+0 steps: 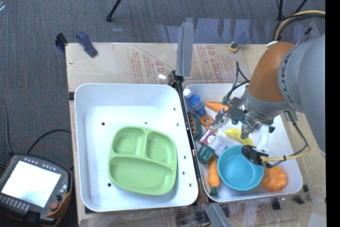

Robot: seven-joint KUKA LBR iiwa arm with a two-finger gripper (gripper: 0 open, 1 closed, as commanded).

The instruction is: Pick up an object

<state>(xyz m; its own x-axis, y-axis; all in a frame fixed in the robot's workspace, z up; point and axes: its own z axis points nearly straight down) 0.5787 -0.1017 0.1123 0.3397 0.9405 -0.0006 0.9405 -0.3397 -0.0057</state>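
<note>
Gripper (240, 126) among right-bin toys

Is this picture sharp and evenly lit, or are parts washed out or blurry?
In the camera view, lighting is fairly even but soft; the whole frame is slightly blurry, so small toys in the right bin blend together. The left bin looks bright, almost washed out, with a faint shadow around the green tray. The tablet screen at lower left glares white. The arm looms large and soft at the right.

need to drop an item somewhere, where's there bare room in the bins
Free: the left bin floor around the green tray, mostly behind it, plus the tray's own compartments. Crowded: the right bin, packed with the blue bowl, toy food and the gripper.
</note>
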